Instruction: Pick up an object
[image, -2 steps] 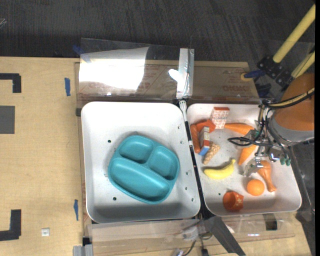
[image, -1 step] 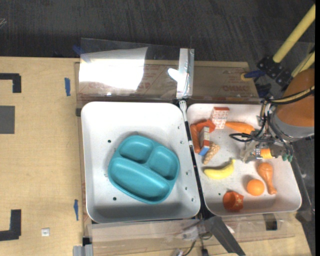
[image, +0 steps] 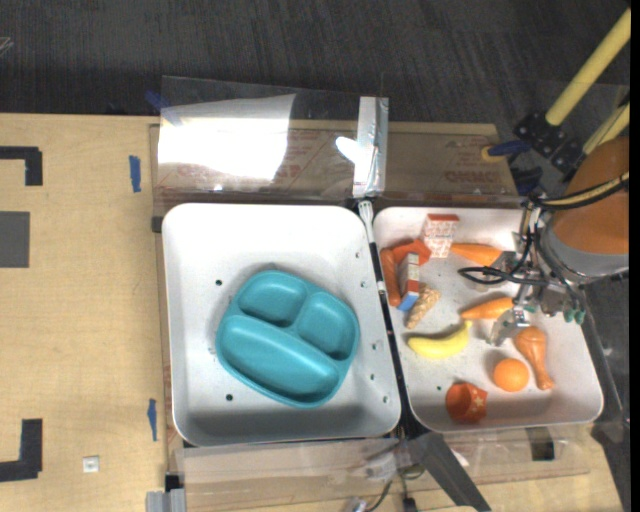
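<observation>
Toy foods lie scattered in the right white bin (image: 590, 400): a banana (image: 440, 343), an orange (image: 511, 374), a drumstick (image: 534, 352), carrots (image: 478, 254), a red cup (image: 465, 400) and small cartons (image: 439, 236). The left white bin (image: 190, 330) carries a teal divided plate (image: 288, 336). Both bins sit on a tan bench (image: 70, 330) with clear plastic sheeting (image: 260, 150) behind. The grey arm with its orange band (image: 600, 200) reaches in from the right, its gripper (image: 517, 318) low beside another carrot (image: 487, 309); whether it grips anything cannot be told.

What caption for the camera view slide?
Hand low in right bin among toy food; teal tray in left bin.
</observation>
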